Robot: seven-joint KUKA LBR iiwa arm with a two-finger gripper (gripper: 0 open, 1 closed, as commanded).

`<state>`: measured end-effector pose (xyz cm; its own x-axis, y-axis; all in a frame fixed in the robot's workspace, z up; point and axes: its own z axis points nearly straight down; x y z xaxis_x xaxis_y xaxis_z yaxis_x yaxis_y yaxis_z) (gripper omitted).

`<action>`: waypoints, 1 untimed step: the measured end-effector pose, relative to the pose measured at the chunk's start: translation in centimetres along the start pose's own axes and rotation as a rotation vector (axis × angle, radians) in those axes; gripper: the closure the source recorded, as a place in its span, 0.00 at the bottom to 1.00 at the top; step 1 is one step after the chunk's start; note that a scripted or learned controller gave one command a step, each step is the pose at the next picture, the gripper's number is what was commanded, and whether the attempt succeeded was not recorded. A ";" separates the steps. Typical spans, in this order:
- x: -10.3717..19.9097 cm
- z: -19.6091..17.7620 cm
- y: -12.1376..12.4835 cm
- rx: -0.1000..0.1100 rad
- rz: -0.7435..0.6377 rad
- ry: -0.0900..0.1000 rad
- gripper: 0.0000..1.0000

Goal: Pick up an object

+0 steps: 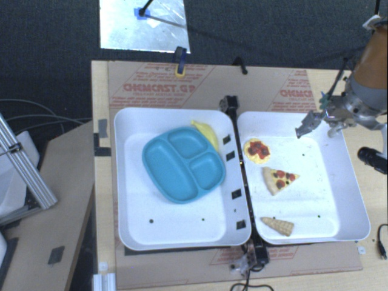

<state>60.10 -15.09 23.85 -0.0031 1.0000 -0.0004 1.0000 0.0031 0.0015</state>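
While its grip cannot be told, the tool (pixel 317 125) seemingly hovers over the right bin (pixel 339 180).

Two bins sat side by side on the bench (pixel 151 83). The left bin (pixel 130 223) held a divided tray (pixel 182 171), with a banana (pixel 208 133) tucked behind it. The right bin (pixel 339 205) held a round pizza (pixel 257 151) at the back, a pizza slice (pixel 279 180) in front of it, and a cone (pixel 278 225) nearest the front wall.
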 end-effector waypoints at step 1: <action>0.0 -1.1 0.1 -0.003 -0.003 0.000 1.00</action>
<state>60.19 -15.08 24.95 -0.0063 1.0000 -0.0007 1.0000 0.0063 0.0047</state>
